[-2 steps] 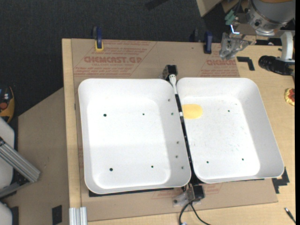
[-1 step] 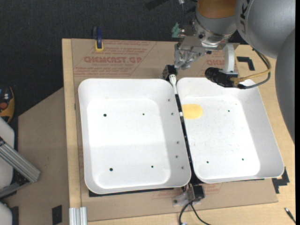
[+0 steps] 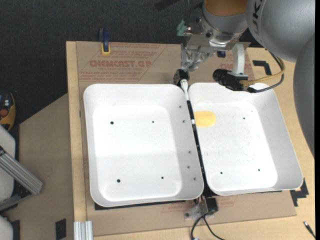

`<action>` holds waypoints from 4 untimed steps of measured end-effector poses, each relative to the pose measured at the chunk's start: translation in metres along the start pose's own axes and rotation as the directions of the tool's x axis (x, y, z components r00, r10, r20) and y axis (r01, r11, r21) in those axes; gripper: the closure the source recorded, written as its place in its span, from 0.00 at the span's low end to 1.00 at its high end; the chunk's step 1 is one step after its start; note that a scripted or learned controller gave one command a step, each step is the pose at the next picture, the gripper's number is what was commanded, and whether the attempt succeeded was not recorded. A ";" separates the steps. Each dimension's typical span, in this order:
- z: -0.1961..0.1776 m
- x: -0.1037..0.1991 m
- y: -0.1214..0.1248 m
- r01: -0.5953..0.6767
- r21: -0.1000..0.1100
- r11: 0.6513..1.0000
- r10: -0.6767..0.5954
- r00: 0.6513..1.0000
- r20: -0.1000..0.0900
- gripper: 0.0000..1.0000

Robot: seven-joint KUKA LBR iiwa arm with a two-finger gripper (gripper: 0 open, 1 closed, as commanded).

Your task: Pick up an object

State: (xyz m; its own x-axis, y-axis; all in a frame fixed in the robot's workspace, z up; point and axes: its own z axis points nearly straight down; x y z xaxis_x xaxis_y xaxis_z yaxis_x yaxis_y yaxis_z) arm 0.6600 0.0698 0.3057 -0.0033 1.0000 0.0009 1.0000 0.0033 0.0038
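Hanging above the far rim of the two bins, the gripper sits just behind the place where their inner corners meet, over the brown board that bears them. The grey arm comes in from the upper right, its orange band directly above the wrist. From this angle I cannot tell how far the gripper is open, nor whether it has hold of anything. The task's thing, a small flat yellow object, lies on the floor of the right bin, in that bin's far left part, just beside the wall it shares with the left bin. The object is apart from the gripper, nearer the camera and lower in the view. Both bins show a few small dark dots on their white floors. A dark strip runs along the seam between the bins. A blue and yellow clamp stands on the board's far left corner, well apart from the arm.
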 end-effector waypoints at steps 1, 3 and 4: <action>-0.030 0.044 -0.014 0.002 -0.002 1.000 -0.002 1.000 -0.001 1.00; -0.023 0.155 0.008 -0.002 -0.006 1.000 0.002 1.000 -0.002 1.00; -0.061 0.031 0.008 -0.014 -0.003 1.000 0.014 1.000 0.004 1.00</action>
State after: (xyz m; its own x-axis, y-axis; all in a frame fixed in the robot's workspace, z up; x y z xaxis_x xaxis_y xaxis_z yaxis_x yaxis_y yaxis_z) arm 0.6674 0.1003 0.3670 0.0107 0.9999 -0.0028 0.9999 -0.0107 0.0069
